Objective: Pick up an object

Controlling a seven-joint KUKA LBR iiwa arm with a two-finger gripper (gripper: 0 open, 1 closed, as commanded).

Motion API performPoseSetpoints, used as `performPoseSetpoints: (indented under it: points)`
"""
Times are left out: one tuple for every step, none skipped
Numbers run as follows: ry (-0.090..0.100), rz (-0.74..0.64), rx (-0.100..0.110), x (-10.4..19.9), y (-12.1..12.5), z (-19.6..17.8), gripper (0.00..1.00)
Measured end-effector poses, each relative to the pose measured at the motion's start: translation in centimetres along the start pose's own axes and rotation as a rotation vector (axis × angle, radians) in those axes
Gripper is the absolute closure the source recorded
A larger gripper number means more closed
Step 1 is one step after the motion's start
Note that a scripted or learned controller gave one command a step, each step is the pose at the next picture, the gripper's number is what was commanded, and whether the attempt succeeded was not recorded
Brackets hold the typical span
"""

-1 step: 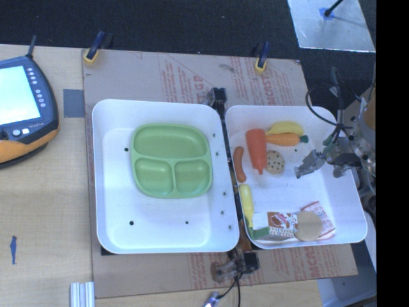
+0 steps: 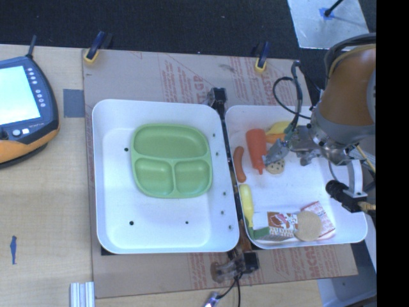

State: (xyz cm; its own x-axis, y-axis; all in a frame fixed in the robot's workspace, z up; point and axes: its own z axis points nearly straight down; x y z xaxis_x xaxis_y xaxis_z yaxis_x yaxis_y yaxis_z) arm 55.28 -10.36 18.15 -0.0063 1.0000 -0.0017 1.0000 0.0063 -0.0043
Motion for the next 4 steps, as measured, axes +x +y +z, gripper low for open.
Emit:
performPoseSetpoints:
  points:
    - [0.0,0.001,0.0,0.6,4.2,7.8,0.0]
    - [0.002,0.003,0.0,-0.9,9.8,8.9,0.0]
    - [0.002,0.003,-0.002,-0.4,9.9,8.9,0.0]
    - [0.003,0.005,0.0,-0.4,9.4,8.9,0.0]
